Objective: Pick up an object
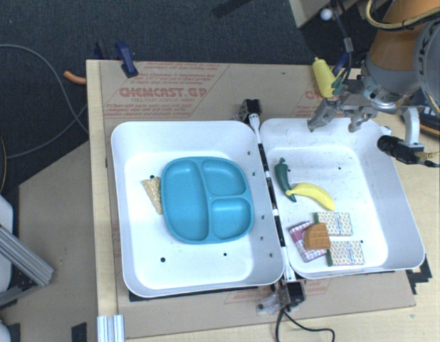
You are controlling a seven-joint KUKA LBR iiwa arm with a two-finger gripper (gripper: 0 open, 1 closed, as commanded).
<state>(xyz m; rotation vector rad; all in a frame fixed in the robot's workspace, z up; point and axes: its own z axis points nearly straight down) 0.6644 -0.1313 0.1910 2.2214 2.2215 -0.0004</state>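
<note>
My gripper (339, 120) hangs over the far edge of the right bin (391, 191), its two fingers spread apart with nothing between them. Below it in that bin lie a yellow banana (312, 194) and a dark green pepper (282, 176) next to it. Nearer the front of the bin sit a small brown piece (317, 236) and several flat patterned packets (339, 224). The left bin (134, 248) holds a blue divided plate (207, 197) with a tan cracker-like piece (153, 192) at its left rim.
A black clamp (250, 110) sits at the far end of the seam between the bins, another clamp (285, 296) at the near end. A yellow tool (322, 78) lies on the board behind the right bin. Blue clip (124, 57) at the board's far left.
</note>
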